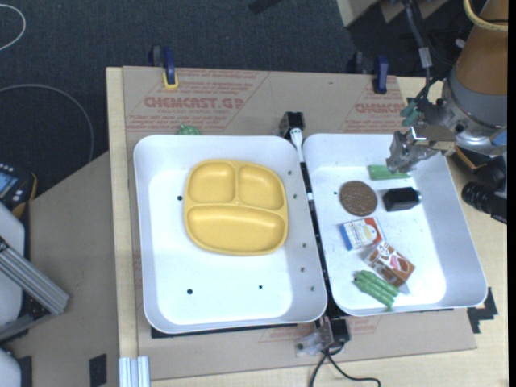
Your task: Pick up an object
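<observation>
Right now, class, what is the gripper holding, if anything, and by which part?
It cannot be told. The gripper sits low over the green flat piece at the right bin's far end, but nothing shows between its fingers.

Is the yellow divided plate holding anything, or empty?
Empty. The yellow plate in the left bin shows three bare compartments; the loose items lie in the right bin.

Bright, even overhead light, sharp focus.
White bins [161,297] glare mildly; shadows are soft; dark floor [81,22] looks grainy.
</observation>
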